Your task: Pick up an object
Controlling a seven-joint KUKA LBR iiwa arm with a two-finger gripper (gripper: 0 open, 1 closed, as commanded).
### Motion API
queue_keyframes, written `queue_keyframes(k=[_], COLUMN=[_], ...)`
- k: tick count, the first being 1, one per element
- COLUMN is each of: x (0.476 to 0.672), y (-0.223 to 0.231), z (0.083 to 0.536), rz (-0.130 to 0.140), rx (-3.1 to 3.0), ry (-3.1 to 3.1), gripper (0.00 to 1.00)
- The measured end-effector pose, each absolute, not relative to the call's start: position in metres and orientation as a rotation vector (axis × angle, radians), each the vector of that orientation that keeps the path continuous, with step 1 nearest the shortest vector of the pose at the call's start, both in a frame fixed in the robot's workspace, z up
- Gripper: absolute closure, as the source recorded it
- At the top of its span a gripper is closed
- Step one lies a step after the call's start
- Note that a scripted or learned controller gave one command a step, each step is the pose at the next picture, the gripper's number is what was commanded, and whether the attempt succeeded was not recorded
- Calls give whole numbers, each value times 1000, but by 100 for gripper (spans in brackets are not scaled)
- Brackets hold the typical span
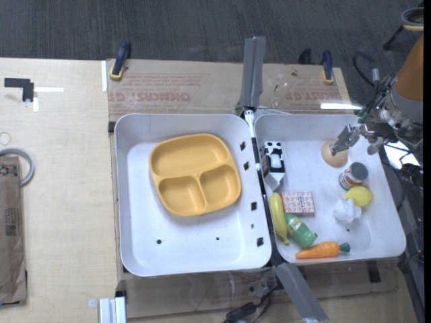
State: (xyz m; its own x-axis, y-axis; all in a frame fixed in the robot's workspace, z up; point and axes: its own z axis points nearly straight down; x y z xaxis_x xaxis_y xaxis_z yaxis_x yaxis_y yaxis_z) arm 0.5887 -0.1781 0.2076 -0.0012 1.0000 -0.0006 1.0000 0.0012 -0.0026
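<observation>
The right bin (316, 134) holds several objects. A tan round ball (333, 154) lies at its far right. Below it are a small can (353, 175), a lemon (360, 196) and a white crumpled piece (347, 211). A carrot (322, 249), a green bottle (300, 230), a banana (277, 213), a patterned pink box (298, 202) and a black-and-white carton (273, 159) fill the left and front. My gripper (359, 142) hangs at the bin's far right corner, just right of the tan ball. It looks open, with nothing between its fingers.
The left bin (135, 200) holds a yellow divided plate (195, 173). A grey divider bar (252, 73) runs between the bins at the back. Cardboard (175, 89) lies behind the bins, held by blue clamps (121, 59).
</observation>
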Motion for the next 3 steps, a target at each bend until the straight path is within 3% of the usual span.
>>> queue_keyframes(k=[1,2,3], x=[542,635,646], y=[-222,-216,-215], z=[133,107,92], rz=[2,-6,-7], rx=[-2047,-2140,-1932], ry=[-2380,-2294,-2475], gripper=[0,0,0])
